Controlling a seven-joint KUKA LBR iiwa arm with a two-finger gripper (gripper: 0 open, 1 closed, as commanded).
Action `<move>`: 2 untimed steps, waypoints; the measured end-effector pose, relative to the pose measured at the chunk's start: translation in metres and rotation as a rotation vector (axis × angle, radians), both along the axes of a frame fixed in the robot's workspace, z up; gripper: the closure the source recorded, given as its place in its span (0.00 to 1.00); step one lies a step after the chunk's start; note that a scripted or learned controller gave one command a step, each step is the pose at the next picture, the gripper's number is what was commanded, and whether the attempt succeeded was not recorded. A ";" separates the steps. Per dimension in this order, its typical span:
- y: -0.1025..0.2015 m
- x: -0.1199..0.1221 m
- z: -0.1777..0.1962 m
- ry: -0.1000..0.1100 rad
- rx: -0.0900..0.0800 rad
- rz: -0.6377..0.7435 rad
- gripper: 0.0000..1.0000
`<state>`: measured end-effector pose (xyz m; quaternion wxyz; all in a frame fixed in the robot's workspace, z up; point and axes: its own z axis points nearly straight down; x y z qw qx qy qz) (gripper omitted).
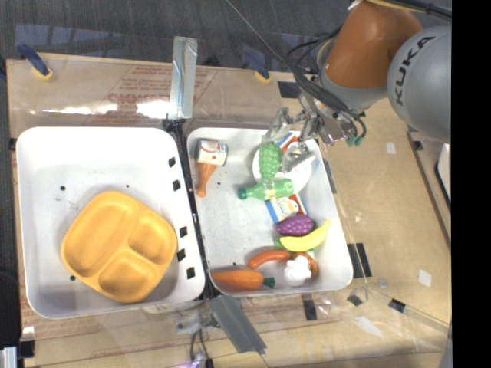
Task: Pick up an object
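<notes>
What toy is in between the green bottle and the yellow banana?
In the camera view, the purple grapes lie between the green bottle and the banana, with a small printed box just above them.

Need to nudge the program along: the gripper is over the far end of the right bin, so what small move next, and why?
Probably a short descent. The gripper hovers at the far end of the right bin, over the white plate and the green bumpy toy, and nothing shows in its grasp. Whether its jaws are open is unclear, so check first.
</notes>
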<state>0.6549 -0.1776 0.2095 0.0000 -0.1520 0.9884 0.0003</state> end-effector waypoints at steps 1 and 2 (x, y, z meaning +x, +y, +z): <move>0.067 -0.012 0.041 -0.002 0.000 -0.168 1.00; -0.021 -0.005 0.025 -0.004 -0.002 0.206 1.00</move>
